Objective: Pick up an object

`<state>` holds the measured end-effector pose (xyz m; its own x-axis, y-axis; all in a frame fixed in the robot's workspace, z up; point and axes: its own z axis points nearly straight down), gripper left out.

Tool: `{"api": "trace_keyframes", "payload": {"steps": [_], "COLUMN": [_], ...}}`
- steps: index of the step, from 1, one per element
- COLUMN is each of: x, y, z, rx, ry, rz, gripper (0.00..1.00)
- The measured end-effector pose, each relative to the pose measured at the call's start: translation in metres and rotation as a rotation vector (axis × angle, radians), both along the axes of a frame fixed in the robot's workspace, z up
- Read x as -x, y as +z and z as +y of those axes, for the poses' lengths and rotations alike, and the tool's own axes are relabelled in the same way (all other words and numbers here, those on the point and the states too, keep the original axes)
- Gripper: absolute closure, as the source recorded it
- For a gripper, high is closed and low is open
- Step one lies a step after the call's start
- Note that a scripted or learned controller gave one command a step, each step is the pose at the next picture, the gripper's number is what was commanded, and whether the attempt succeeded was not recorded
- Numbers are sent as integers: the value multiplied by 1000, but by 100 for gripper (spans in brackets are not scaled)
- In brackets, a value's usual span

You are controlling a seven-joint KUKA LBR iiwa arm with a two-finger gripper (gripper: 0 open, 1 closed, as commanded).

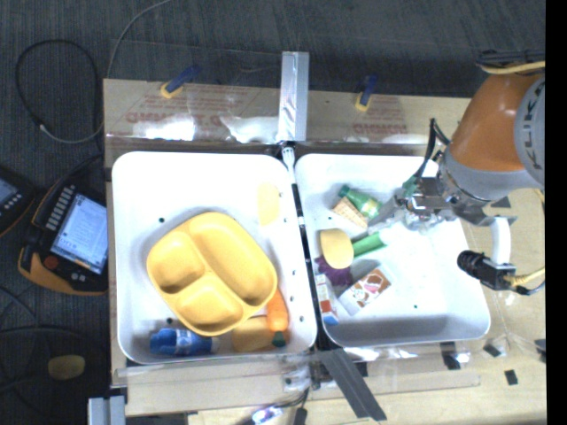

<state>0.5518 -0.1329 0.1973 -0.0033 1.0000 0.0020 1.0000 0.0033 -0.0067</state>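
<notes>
Reaching in over the right white bin (461, 321), the grey arm's pincer (415, 200) hangs near its far edge; its finger state is unclear. Just beside it lie a green cylindrical marker (368, 243), a yellow rounded block (337, 248) and a small printed packet (357, 205).

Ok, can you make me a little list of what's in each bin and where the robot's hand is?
left bin: yellow tray, blue bottle, orange carrot, pale yellow block
right bin: green marker, yellow egg shape, snack packet, green box
gripper: over the right bin, near its top right
holding: nothing seen between its fingers
arm: reaches in from the right
</notes>
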Motion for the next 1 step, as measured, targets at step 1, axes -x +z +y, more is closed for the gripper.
{"api": "trace_keyframes", "payload": {"steps": [1], "x": [-45], "y": [-108], "z": [-8], "rx": [4], "ry": [197], "rz": [-14], "gripper": [0]}}
